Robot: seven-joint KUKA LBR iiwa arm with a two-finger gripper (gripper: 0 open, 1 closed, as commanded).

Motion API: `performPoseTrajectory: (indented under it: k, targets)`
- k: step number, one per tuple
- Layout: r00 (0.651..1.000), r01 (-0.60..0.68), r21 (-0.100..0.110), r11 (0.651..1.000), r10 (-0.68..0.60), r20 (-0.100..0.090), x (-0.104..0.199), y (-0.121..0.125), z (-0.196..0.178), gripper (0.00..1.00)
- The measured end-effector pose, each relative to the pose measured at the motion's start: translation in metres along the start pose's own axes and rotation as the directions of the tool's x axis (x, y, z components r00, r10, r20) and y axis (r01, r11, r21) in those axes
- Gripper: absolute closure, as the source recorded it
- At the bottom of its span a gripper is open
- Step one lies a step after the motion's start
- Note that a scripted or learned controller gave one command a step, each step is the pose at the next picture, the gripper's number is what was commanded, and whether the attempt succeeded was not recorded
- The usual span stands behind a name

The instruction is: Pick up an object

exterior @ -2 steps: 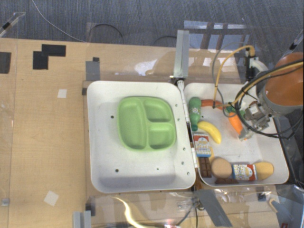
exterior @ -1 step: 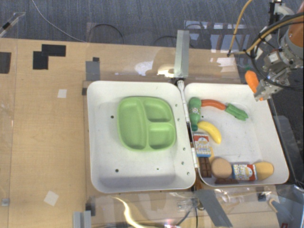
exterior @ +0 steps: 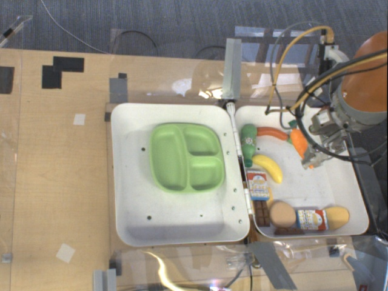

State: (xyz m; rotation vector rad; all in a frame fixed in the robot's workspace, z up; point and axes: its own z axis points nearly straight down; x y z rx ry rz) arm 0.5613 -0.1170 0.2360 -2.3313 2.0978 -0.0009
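In right bin: carrot (exterior: 298,142) just beside hand (exterior: 316,156) (upper left).

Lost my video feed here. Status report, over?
Gripper low over right bin, beside carrot, holding nothing visible. Banana, green bottle lie left. Green tray in left bin.

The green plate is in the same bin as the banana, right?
Not quite. In the camera view the green plate sits in the left bin, while the banana lies in the right bin with the other food.
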Motion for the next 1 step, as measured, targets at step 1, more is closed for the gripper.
performPoseTrajectory:
  k: [1]
  targets:
    - [0.989,0.145,0.003,0.989,-0.145,-0.001,0.012,-0.066,-0.0104,1.0]
